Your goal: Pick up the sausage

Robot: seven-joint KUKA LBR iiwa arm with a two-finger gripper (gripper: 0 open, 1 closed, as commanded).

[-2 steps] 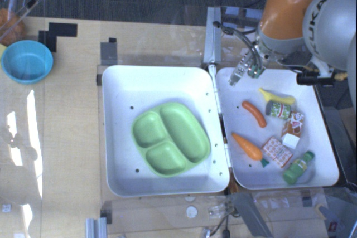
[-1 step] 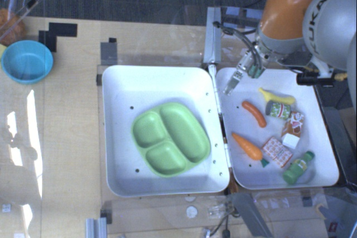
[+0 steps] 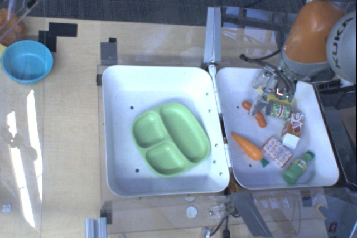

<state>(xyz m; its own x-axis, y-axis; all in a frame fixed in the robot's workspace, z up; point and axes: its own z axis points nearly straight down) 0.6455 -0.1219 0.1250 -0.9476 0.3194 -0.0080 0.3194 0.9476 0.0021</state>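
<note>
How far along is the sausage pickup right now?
Done: the gripper is down inside the right bin, right over the sausage. In hand: it looks set to grasp, but the sausage lies on the bin floor and I can't tell whether the fingers have closed. Left: grip it and lift it clear of the carrot and other items nearby.

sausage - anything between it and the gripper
Nothing visible. The gripper hangs right over the sausage in the right bin; the carrot and the box lie off to the sides.
</note>
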